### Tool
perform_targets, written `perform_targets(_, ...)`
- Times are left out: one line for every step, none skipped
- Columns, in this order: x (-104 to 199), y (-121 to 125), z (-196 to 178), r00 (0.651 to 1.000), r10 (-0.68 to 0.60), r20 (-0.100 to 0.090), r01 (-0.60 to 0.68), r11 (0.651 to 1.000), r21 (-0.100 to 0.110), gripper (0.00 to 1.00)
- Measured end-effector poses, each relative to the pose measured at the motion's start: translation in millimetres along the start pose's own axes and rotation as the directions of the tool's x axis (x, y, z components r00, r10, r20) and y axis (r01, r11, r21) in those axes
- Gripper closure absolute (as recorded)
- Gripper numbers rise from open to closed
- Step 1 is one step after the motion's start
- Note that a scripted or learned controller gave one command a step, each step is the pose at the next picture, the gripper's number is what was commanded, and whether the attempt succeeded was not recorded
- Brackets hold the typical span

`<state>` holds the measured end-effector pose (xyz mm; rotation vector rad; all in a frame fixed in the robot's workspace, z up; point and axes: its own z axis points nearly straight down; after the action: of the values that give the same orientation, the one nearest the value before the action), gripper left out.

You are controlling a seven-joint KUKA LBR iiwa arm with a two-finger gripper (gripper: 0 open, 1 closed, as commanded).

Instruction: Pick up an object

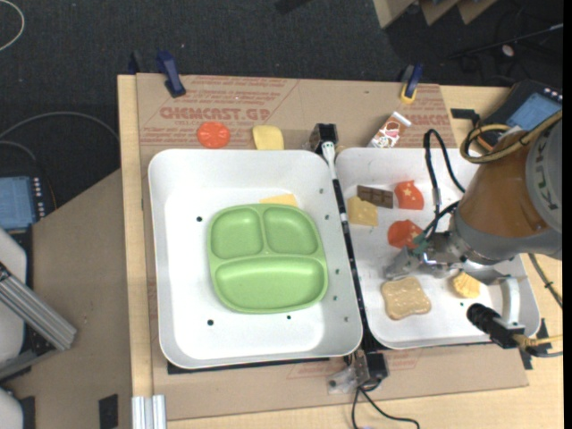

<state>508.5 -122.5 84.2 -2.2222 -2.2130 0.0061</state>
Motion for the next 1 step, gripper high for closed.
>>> perform_targets(23.7, -16.1, 0.1, 1.0, -0.004, -0.002, 0.004, 1.0, -0.002, 0.0)
